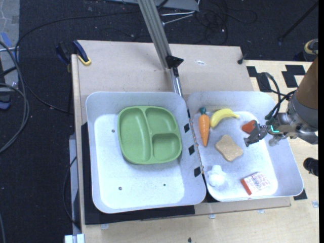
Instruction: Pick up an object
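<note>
The right bin point(283, 156) holds several items: an orange carrot point(204, 129), a yellow banana point(223, 116), a slice of bread point(229, 148), a small white lump point(216, 176), a red-and-white packet point(257, 182) and a small red object point(248, 126). My gripper point(253, 137) reaches in from the right and hovers over the bin's upper right part. It sits just below and right of the red object and right of the bread. Whether it touches the red object is unclear.
A green divided plate point(150, 134) lies in the left bin point(101, 186). A metal pole point(158, 29) slants in from the top to the bins' shared back edge. Cables hang beside the arm at the right.
</note>
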